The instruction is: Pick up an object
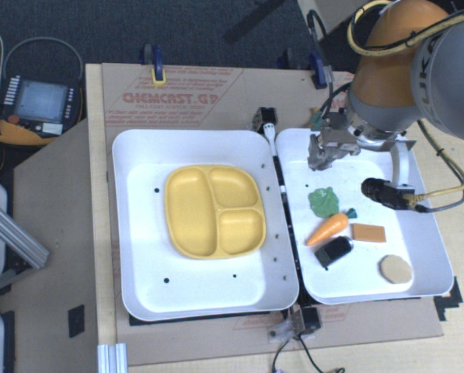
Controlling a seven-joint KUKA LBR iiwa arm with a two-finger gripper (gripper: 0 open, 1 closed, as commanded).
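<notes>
White bins [138, 270] on cardboard-covered bench [208, 92].

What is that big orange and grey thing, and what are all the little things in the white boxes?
That is a robot arm, seen by a camera looking down from above. At its end is a gripper, like a two-fingered hand, hanging over the right bin. It holds nothing yet. Below it lie toy-like things: a green leafy piece, a carrot, a black block, a flat brown piece and a round tan piece. The left bin has a yellow divided tray. The robot must pick one thing up.
</notes>
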